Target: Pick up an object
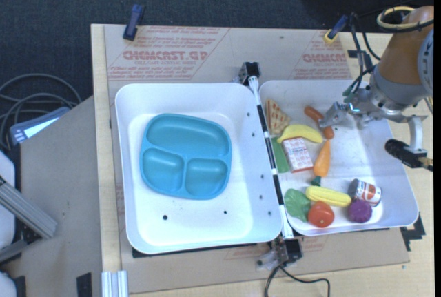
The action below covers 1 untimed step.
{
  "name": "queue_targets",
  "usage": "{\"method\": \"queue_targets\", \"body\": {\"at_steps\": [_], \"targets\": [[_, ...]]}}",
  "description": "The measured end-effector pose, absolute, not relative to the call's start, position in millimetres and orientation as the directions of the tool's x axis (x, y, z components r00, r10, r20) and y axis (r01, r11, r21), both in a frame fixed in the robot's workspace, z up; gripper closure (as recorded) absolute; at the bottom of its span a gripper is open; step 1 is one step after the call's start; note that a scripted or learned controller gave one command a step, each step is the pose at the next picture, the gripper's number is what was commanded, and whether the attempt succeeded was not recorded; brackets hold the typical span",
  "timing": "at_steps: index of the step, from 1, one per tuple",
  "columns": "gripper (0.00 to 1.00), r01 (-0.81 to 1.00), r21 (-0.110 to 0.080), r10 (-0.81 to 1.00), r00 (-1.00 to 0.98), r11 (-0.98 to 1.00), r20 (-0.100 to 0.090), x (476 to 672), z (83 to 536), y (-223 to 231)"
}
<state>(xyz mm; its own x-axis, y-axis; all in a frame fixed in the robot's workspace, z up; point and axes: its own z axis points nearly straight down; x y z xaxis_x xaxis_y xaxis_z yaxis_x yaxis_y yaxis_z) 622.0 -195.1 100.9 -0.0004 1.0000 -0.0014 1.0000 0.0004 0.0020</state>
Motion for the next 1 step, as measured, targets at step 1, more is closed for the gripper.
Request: {"method": "queue_targets", "body": {"at_steps": [1], "targets": [[0.00,1.000,-0.001,1.000,-0.001,0.001,0.001,583.2,84.3,-144.4]]}}
